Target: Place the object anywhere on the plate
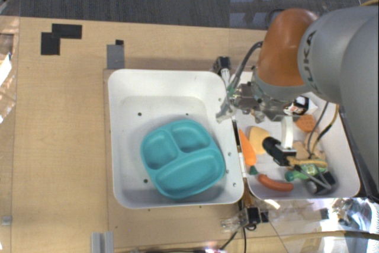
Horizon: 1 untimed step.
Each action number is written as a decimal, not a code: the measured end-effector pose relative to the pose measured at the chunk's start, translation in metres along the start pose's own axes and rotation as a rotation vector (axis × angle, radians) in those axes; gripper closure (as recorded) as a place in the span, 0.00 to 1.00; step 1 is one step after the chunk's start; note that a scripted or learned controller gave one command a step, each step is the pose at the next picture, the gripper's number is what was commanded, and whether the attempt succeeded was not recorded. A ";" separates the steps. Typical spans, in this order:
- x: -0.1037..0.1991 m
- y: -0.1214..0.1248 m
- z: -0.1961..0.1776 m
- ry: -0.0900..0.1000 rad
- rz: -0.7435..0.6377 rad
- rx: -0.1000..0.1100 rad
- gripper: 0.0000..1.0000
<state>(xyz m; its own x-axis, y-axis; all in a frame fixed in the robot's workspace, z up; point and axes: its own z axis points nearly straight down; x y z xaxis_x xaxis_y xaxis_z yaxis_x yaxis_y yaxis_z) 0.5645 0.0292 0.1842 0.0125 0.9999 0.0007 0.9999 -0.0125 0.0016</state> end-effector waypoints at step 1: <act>0.001 0.002 -0.011 0.001 -0.005 -0.004 1.00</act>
